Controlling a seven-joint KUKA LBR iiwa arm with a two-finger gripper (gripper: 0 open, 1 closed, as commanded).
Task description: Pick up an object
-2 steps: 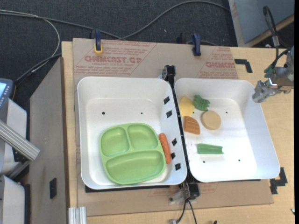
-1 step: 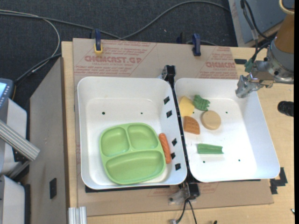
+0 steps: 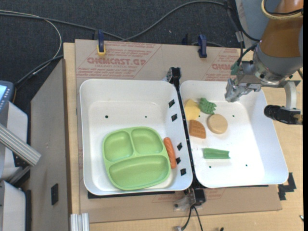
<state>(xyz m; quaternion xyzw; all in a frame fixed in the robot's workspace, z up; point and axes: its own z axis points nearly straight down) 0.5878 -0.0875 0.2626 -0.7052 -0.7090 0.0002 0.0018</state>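
Observation:
The right bin (image 3: 262,148) holds several toy foods. A yellow piece (image 3: 191,110) lies beside a green leafy piece (image 3: 208,105). Below them are a round tan piece (image 3: 217,124) and an orange-brown wedge (image 3: 197,129), with a flat green pod (image 3: 215,153) nearer the front. My gripper (image 3: 234,91) hangs over the bin's back part, up and to the right of the leafy piece, apart from every item. Nothing shows in it.
The left bin (image 3: 91,124) holds a green divided plate (image 3: 136,157) with an orange carrot-like stick (image 3: 169,152) at its right edge. A black divider (image 3: 179,124) joins the bins. Clamps (image 3: 101,42) and cables sit at the bench's back.

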